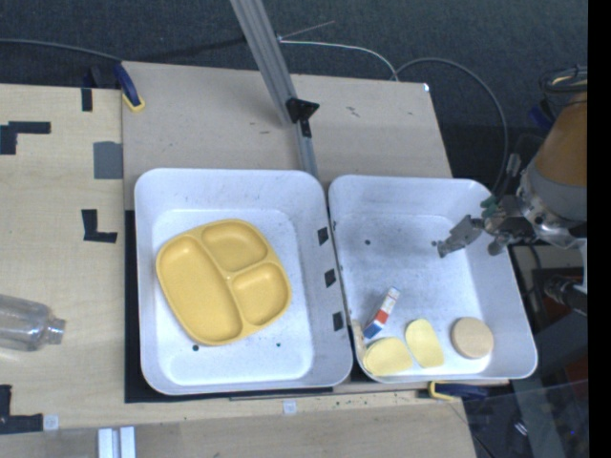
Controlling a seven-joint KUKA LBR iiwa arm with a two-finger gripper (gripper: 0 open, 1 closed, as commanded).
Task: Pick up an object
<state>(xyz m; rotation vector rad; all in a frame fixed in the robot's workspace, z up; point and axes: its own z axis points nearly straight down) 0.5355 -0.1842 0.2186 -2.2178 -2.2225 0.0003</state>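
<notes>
At the right edge of the frame the arm reaches in, its gripper hanging above the upper right part of the right bin. One dark finger points left and down over the bin's bare floor; whether the fingers are apart or together I cannot tell, and nothing shows between them. Along the lower rim of that bin lie the objects: a small tube with red and blue markings (tilted, lower end toward the bin's left corner), two pale yellow pieces side by side, and a round tan disc to their right. All sit well apart from the gripper. Filling much of the left bin is a yellow divided plate. A clear bottle lies on the bench at the frame's left edge.
</notes>
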